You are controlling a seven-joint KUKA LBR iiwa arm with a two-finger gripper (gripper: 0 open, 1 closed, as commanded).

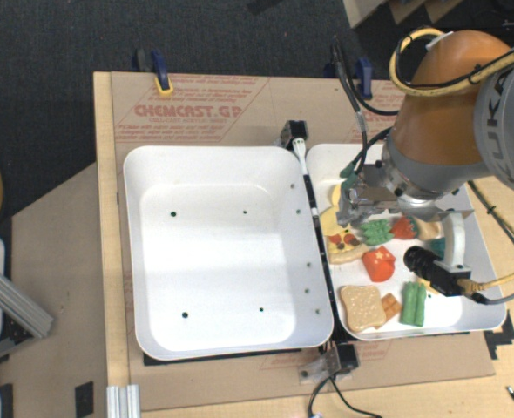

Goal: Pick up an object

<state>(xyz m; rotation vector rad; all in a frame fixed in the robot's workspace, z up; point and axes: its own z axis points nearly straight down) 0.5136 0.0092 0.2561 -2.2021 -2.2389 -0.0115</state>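
Left white bin [213, 251]: shallow, rounded corners, four small dark dots on its floor.

Right white bin [475, 316]: set edge to edge with the left one; a black strip [314, 225] runs along the seam between them.

Brown board [196, 111]: lies under both bins, printed in red lettering near its far edge.

Yellow-handled clamp [161, 77]: grips the far edge of the board, left side. A second clamp [361, 72], dark, sits at the far edge further right.

Dark carpet [109, 16]: surrounds the bench.

Aluminium rail [13, 299]: lies at a slant by the near left margin.
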